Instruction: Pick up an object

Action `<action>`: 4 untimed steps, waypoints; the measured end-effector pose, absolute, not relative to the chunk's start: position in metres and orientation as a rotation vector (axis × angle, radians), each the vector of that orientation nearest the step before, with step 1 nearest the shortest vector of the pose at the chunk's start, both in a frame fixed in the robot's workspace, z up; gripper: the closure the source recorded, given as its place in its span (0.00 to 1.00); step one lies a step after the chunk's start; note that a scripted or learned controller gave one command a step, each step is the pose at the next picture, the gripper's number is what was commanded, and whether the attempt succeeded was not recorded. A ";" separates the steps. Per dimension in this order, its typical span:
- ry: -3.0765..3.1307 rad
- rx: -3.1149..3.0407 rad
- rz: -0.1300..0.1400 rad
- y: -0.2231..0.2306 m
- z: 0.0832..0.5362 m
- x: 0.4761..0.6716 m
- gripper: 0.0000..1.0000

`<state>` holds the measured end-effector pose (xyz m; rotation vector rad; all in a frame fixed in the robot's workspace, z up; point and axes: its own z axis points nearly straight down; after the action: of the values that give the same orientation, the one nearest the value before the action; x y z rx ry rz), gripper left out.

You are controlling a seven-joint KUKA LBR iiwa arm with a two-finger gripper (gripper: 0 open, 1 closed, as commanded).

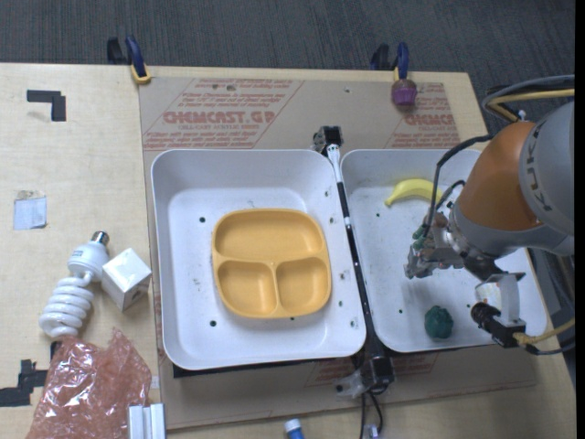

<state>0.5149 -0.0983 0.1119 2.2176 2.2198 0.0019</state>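
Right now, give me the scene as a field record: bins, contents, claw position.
left bin: holds a yellow divided tray, three compartments, lying flat near the bin's middle
right bin: holds a banana near the far wall and a green object near the near wall
claw: low over the right bin's floor, between banana and green object, touching neither as far as I can see
arm: reaches in from the view's right
held object: none seen

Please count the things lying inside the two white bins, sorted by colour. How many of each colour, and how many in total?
Yellow: 2, the divided plate in the left bin and the banana in the right bin
Green: 1, the green object in the right bin
Total: 3
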 end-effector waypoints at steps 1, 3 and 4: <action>2.220 2.218 0.002 -0.098 0.112 0.515 0.00; 2.218 2.223 0.002 -0.093 0.102 0.490 1.00; 2.223 2.218 0.000 -0.044 0.192 0.542 1.00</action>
<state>0.5424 -0.0440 0.1924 2.2176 2.2230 -0.0002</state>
